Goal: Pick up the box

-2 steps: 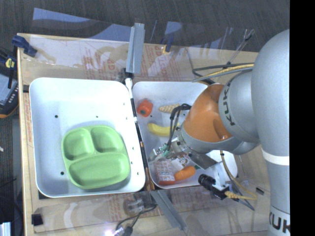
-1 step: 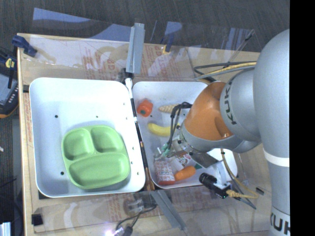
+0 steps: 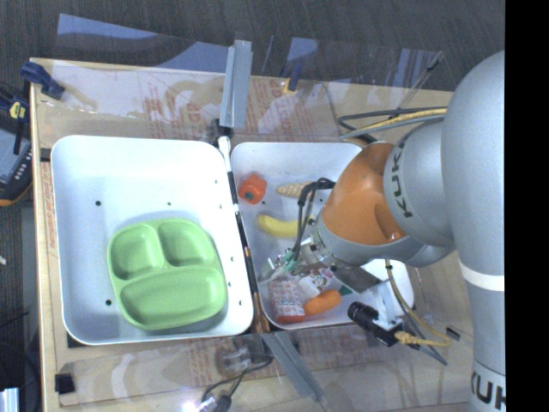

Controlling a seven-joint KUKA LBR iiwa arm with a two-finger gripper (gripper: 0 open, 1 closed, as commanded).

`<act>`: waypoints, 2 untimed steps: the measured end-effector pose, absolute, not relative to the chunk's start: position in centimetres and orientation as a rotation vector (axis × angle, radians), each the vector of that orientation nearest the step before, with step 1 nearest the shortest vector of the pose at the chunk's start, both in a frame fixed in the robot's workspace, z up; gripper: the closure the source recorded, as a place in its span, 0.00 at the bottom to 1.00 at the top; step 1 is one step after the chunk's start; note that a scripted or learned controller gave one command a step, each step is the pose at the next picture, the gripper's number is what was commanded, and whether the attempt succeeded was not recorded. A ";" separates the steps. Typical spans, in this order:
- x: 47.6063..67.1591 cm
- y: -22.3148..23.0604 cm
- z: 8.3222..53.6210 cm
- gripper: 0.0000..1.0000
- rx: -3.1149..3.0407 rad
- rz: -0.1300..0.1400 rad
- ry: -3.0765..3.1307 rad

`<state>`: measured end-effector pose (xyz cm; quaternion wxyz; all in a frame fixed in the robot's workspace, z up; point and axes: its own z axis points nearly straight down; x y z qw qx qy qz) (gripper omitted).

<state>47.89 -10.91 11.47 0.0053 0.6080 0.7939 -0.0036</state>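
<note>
The box (image 3: pixel 286 299), a small flat white pack with red print, lies near the front edge of the right bin (image 3: pixel 249 157). My gripper (image 3: pixel 292 263) reaches down into that bin from under the orange wrist band. It sits just behind the box and close above it. Nothing shows as lifted off the bin floor. The arm's bulk hides the right half of the bin.
Beside the box lie an orange carrot (image 3: pixel 323 302), a yellow banana (image 3: pixel 276 226), a red-orange round fruit (image 3: pixel 251 188) and a pale corn cob (image 3: pixel 292 190). The left bin (image 3: pixel 69 230) holds a green divided plate (image 3: pixel 167 274). Cables trail at the right front.
</note>
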 end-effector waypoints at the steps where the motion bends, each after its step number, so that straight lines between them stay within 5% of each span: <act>1: 47.8 -11.6 9.5 0.00 1.844 -0.007 2.527; 2: 47.8 -11.2 10.4 1.00 1.840 -0.003 2.540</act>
